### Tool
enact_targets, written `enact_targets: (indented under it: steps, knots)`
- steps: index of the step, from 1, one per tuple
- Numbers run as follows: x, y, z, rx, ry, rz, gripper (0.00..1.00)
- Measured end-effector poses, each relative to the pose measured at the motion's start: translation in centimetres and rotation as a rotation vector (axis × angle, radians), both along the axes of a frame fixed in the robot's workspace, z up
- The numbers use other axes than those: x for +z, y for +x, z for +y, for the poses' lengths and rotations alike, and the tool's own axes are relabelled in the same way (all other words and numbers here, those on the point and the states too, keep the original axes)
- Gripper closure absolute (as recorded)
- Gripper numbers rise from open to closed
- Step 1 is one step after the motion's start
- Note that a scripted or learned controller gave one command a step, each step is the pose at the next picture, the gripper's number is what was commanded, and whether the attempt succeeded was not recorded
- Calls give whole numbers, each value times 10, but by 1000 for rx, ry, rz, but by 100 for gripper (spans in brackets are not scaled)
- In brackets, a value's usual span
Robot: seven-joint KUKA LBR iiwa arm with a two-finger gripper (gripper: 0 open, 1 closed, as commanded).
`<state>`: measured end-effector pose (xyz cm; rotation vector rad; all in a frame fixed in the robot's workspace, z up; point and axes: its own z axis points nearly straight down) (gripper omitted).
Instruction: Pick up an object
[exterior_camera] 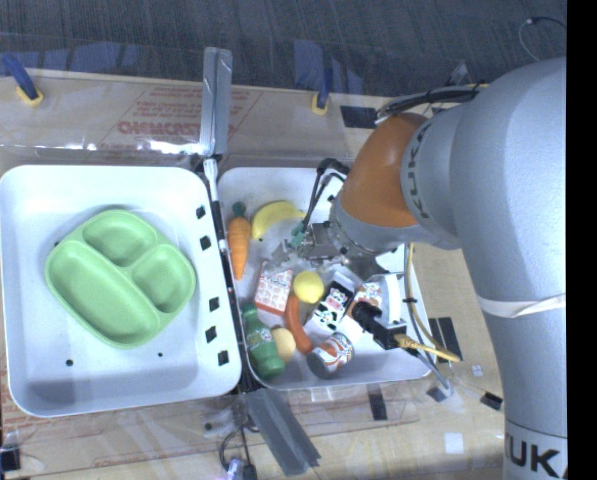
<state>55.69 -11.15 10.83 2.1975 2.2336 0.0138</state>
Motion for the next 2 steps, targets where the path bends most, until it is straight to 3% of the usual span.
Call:
enact_targets:
  steps: [2]
  knots:
    - [-10,-8,7,32,-4,0,0]
